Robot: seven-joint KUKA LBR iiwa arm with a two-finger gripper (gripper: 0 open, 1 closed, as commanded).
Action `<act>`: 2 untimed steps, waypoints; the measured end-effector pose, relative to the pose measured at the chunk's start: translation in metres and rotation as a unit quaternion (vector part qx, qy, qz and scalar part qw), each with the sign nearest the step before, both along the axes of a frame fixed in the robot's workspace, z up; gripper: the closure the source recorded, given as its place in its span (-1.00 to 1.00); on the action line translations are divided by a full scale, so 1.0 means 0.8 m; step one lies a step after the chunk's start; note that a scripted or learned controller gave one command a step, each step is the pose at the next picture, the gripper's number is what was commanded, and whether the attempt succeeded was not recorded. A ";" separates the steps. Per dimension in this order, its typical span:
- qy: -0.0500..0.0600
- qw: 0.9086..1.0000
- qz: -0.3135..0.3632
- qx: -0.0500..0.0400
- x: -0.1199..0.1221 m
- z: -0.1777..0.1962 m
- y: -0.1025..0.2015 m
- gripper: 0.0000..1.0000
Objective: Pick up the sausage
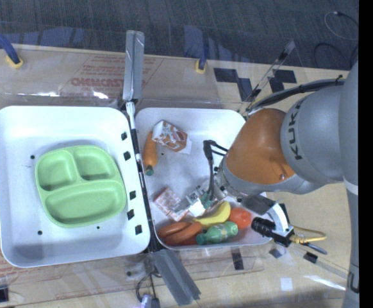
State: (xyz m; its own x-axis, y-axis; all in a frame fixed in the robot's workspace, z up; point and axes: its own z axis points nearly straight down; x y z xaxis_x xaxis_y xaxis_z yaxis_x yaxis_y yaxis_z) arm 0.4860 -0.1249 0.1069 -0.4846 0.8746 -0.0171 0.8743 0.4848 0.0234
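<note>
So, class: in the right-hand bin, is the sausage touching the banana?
Touching. In the camera view the banana lies over the upper right end of the sausage near the bin's front wall, with no gap between them.

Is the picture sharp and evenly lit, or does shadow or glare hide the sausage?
Camera view: lighting even, mildly soft focus; sausage stays readable among the food in the right bin; faint shadow under the green plate; clear sheeting behind the bins shows mild glare.

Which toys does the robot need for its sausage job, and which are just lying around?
Needed:
sausage
tool

Just lying around:
banana
tomato
green bottle
orange bottle
snack packet
green divided plate
</note>
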 end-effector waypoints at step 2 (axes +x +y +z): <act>0.013 0.987 0.161 -0.001 -0.009 -0.007 0.018 1.00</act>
